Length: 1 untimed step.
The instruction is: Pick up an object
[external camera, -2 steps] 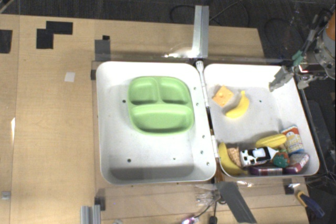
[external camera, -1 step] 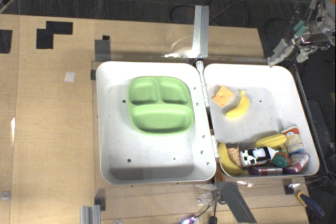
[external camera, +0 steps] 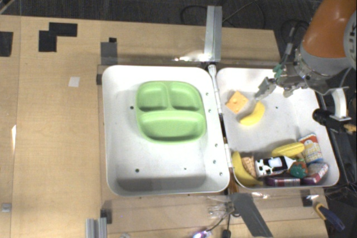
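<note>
My gripper (external camera: 274,90) hangs over the upper part of the right bin (external camera: 318,120), below the arm's orange band (external camera: 329,25). Its fingers stand open with nothing between them. Just below and left of it lie an orange-yellow cheese wedge (external camera: 236,102) and a yellow banana-shaped piece (external camera: 252,115); one fingertip (external camera: 261,91) is close above the yellow piece. Along the bin's near edge is a pile: a banana (external camera: 243,168), a yellow item (external camera: 288,149), a black-and-white item (external camera: 273,164) and a small can (external camera: 312,148).
The left bin (external camera: 120,136) holds a green divided plate (external camera: 169,110). A metal post (external camera: 213,33) rises behind the wall between the bins. Cables and black hardware (external camera: 334,117) sit at the right bin's outer side.
</note>
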Each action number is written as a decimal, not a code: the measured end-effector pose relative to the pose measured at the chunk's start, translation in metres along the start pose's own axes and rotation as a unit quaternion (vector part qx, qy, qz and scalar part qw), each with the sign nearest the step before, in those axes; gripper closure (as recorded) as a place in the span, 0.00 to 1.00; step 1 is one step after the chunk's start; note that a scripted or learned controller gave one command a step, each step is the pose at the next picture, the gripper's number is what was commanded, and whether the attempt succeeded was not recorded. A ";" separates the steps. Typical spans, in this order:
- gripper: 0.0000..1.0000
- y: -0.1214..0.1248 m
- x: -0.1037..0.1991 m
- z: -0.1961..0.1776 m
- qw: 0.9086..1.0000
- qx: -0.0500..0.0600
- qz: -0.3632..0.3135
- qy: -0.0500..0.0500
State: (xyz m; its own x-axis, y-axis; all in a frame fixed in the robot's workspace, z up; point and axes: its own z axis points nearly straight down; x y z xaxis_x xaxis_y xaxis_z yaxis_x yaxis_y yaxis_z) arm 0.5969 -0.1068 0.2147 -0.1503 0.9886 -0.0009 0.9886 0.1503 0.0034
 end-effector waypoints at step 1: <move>0.00 0.019 -0.013 0.121 1.000 -0.008 -0.025 -0.002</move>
State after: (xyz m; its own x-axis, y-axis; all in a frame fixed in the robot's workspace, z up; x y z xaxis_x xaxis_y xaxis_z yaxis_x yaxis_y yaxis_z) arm 0.6183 -0.1172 0.0933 -0.2001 0.9798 -0.0058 0.9796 0.2002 0.0191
